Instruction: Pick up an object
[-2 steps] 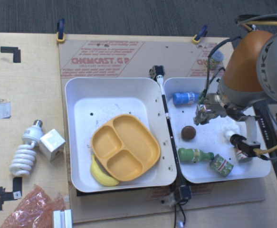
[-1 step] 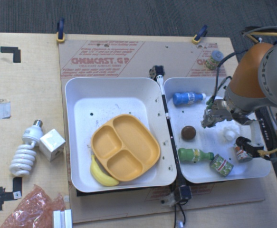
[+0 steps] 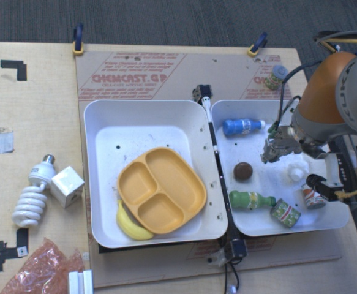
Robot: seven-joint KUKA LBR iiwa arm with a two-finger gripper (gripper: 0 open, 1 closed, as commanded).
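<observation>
The bench [image 3: 37, 103] is seen carrying two white bins side by side. The left bin [image 3: 105, 127] is occupied by an orange plate [image 3: 161, 190] with three compartments, and a banana [image 3: 131, 224] is partly hidden under the plate's near-left edge. The arm [image 3: 331, 97] is extended over the right bin [image 3: 251, 112] from its right edge. The gripper [image 3: 275, 147] is hung above the bin's middle; whether it is wide or narrow cannot be told. A blue bottle [image 3: 242, 127] is laid near the far edge, a green bottle [image 3: 250, 200] near the near edge, a brown ball [image 3: 243, 171] between them, and a can [image 3: 285, 213] towards the near-right corner.
</observation>
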